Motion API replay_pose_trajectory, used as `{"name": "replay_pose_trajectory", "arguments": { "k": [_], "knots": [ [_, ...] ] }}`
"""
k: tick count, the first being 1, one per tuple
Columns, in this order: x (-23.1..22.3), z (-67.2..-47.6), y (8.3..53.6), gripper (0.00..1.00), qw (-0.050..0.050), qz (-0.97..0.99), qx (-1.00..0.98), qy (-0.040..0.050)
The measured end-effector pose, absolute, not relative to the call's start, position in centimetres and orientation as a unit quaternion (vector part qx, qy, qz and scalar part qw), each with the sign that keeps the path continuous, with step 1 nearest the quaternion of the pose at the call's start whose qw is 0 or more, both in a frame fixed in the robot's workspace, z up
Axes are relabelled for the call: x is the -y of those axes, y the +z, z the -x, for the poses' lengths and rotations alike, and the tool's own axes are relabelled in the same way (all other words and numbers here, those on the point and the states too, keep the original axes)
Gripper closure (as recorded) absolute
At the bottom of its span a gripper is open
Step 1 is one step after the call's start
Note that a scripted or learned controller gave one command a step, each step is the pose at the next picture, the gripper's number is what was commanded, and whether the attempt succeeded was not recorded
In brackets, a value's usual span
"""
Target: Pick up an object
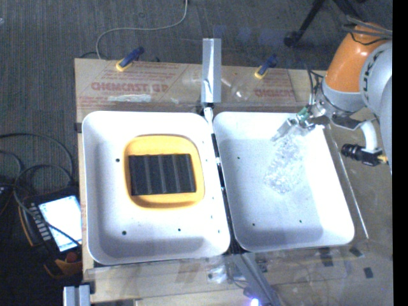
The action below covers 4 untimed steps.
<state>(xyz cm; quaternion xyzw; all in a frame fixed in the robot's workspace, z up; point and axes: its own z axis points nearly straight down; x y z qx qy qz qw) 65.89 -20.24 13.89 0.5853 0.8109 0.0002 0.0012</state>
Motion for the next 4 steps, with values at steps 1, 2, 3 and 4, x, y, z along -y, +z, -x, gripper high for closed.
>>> {"name": "replay_pose_trajectory", "arguments": {
  "k": [1, 2, 3, 4],
  "knots": [
    [18.7, -60.5, 14.2, 0.0, 0.0, -0.566, -0.824, -0.0007],
    [18.7, -60.5, 14.2, 0.0, 0.0, -0.566, -0.824, -0.0007],
    [17.4, -61.3, 20.4, 0.0, 0.001, -0.595, -0.804, 0.0003],
    [16.2, -60.8, 17.9, 0.0, 0.001, -0.597, -0.802, -0.0013]
  ]
}}
